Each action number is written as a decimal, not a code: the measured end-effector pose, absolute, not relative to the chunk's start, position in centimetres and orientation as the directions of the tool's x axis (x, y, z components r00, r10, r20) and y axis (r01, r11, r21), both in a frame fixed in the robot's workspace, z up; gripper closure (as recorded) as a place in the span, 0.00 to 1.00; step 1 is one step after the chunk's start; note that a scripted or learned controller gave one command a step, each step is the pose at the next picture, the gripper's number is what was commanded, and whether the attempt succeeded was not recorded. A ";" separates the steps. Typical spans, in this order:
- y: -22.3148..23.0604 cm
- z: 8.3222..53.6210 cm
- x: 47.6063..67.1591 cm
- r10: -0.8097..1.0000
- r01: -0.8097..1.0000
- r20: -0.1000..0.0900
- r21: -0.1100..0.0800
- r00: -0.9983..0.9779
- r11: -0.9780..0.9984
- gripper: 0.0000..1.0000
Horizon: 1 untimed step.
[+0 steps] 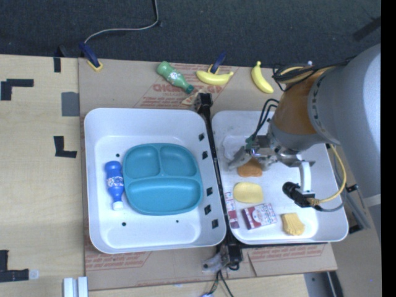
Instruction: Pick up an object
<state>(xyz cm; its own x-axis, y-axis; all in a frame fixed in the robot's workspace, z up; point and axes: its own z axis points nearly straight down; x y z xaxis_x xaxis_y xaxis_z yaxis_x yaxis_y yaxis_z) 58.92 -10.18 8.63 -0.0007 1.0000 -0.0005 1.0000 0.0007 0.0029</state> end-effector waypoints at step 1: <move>-10.2 9.6 58.9 1.000 1.000 -0.001 0.002 -0.001 0.001 1.00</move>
